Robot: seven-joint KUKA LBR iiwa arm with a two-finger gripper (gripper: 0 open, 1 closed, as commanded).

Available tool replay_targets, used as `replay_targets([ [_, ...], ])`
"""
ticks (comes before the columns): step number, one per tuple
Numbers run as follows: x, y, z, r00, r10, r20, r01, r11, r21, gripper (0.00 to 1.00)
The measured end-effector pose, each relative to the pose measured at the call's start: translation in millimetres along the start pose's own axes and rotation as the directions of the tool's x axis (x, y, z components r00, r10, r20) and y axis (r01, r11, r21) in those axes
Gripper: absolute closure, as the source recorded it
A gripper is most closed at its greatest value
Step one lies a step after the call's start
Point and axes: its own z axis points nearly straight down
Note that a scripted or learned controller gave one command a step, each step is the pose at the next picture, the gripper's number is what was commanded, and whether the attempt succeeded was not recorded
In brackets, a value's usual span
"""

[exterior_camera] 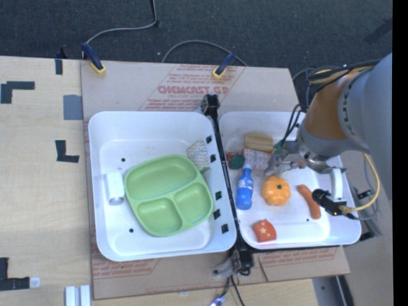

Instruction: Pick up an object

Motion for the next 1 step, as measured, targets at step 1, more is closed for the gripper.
replay_targets([
  [1, 61.4, -19.2, -87.7, 1.000, -0.001, -0.005, 0.001, 1.000, 0.007, 1.00],
])
